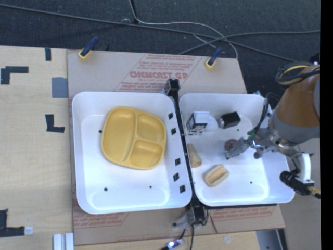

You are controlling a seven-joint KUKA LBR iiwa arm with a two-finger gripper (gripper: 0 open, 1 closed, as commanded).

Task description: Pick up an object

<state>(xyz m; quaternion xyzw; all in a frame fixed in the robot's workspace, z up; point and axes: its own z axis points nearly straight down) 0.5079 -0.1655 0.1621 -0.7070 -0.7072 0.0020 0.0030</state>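
The right bin [260, 189] holds several small things. A white and black block [200, 121] and a black piece [229, 120] lie near its far side. A tan roll [216, 175] rests toward the front, and a pale tan stick [194, 155] lies along the left wall. My gripper [237, 148] reaches in from the right and hangs low over the middle of this bin. A small brown object [229, 145] sits right at its tip; whether it is gripped I cannot see.
The left bin [88, 191] holds a yellow divided plate [133, 137]. A black divider strip [179, 145] runs between the bins. The arm's orange band [302, 103] and grey wrist stand over the right bin's right rim. Cables cross the dark floor behind.
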